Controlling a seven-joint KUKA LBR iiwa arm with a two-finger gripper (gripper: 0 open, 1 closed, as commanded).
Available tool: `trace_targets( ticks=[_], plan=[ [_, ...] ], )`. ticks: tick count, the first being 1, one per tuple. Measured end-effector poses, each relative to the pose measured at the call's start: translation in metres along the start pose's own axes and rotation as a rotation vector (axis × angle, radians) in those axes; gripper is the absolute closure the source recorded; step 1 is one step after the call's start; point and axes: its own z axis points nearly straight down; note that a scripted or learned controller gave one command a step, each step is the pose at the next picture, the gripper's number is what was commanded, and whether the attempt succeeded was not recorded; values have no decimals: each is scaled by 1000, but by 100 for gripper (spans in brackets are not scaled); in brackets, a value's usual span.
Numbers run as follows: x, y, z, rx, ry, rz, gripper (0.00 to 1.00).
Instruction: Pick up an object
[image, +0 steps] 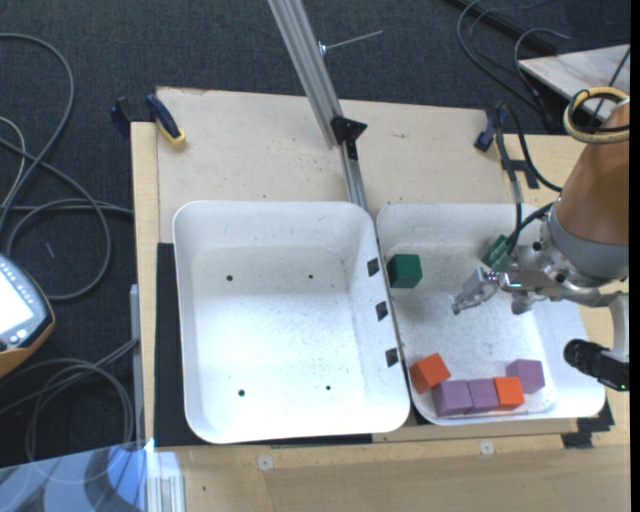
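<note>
I take the right-hand shallow white plastic bin (560, 225) as my landmark. Along its near wall I see a row of small blocks: an orange cube (431, 372) at the left end, tilted and a little apart, then two purple cubes (466, 395) touching each other, a second orange block (509, 392) and a purple block (527, 374) at the right end. Further back, near the bin's left wall, a dark green cube (405, 270) sits alone, well apart from the rest.

The metal two-finger gripper (486, 290) hangs over the bin's middle, between the green cube and the near row. Nothing is visibly pinched in it, and I cannot tell how it is set.

I judge the green cube the best target: it is isolated, so I would centre over it, square up to its flat faces, then descend straight. The packed row would likely jam.

I can read no brands, labels or writing on the counter (250, 150).
</note>
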Motion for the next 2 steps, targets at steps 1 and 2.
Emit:
trace_targets(
  ticks=[1,2],
  plan=[
    [-91,0,-104,-2,-4,2,0],
    [84,38,-135,3,4,-13,0]
  ],
)
